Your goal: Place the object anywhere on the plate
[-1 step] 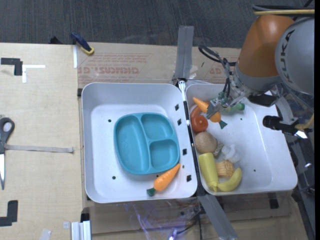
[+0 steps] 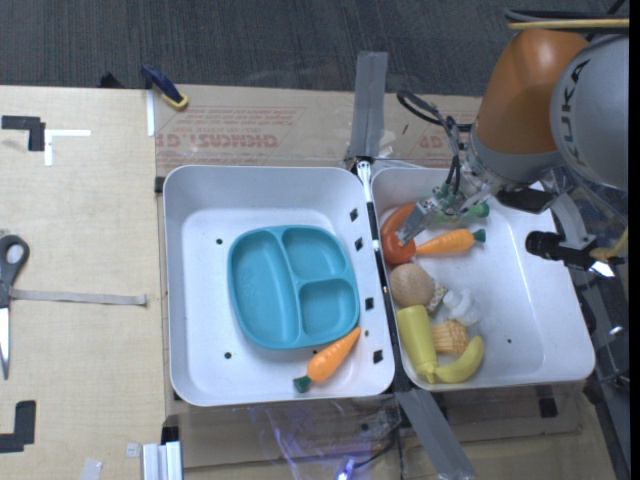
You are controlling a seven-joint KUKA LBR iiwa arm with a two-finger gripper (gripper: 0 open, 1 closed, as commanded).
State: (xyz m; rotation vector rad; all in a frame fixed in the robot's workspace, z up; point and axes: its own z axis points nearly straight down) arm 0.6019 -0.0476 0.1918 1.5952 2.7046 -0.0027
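A blue divided plate [image 2: 292,286] lies in the left bin [image 2: 190,268]. An orange toy carrot [image 2: 333,357] rests in that bin against the plate's near right edge, its tip lapping the rim. In the right bin [image 2: 530,308], my gripper [image 2: 441,209] hangs low over the far left corner. It is just above a red round toy [image 2: 393,246] and a second carrot [image 2: 446,243] lying crosswise. I cannot tell whether anything is held.
The right bin also holds a brown round toy [image 2: 411,285], a small white piece [image 2: 460,304], a yellow block [image 2: 417,339], a corn cob [image 2: 450,336] and a banana [image 2: 463,363]. Scissors [image 2: 8,298] lie on the bench at far left.
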